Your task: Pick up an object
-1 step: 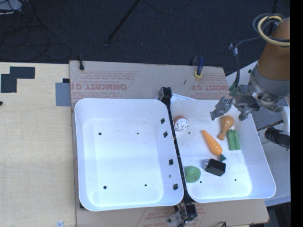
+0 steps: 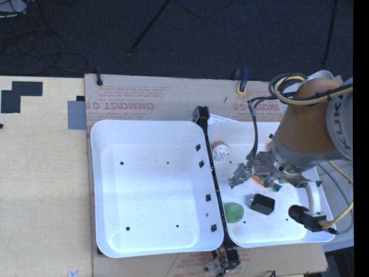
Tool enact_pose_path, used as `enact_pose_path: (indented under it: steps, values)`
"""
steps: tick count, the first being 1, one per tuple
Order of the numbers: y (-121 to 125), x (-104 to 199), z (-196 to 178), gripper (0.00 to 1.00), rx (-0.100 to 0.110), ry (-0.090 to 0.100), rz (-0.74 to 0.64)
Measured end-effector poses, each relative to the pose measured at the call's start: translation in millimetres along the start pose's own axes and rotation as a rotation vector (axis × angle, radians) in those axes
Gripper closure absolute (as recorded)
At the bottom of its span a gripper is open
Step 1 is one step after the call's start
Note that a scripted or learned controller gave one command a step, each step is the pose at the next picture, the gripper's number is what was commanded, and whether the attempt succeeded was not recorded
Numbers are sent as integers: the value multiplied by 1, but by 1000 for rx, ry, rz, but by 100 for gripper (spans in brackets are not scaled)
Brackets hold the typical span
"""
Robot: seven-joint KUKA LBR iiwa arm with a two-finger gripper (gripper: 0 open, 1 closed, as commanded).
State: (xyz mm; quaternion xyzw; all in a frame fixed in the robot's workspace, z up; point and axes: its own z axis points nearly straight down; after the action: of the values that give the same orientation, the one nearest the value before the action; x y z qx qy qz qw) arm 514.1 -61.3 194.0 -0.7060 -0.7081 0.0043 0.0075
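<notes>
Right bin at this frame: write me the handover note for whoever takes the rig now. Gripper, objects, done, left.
Gripper: low inside the right bin, near its middle; whether it is open or shut cannot be told.
Objects, all in the right bin: white ball by the divider, green object at the near left, black block beside it, small orange piece next to the gripper.
Done: nothing seen held.
Left: grasp one object and lift it.

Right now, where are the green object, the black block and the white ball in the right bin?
green object (image 2: pixel 233 212), camera view, middle of its rounded top.
black block (image 2: pixel 262 203), camera view, centre of its upper face.
white ball (image 2: pixel 220 152), camera view, centre of its speckled face.
</notes>
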Motion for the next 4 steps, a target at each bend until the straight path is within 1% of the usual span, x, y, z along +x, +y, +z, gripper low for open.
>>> enact_pose_path:
  steps: [1,2,3,4]
  values:
    - [4,-4,-15,100,-10,-3,8]
    - [30,7,-149,100,-31,-6,0]
    - [-38,-43,-133,100,-11,-4,10]
    - [-42,-33,-245,100,-28,-6,1]
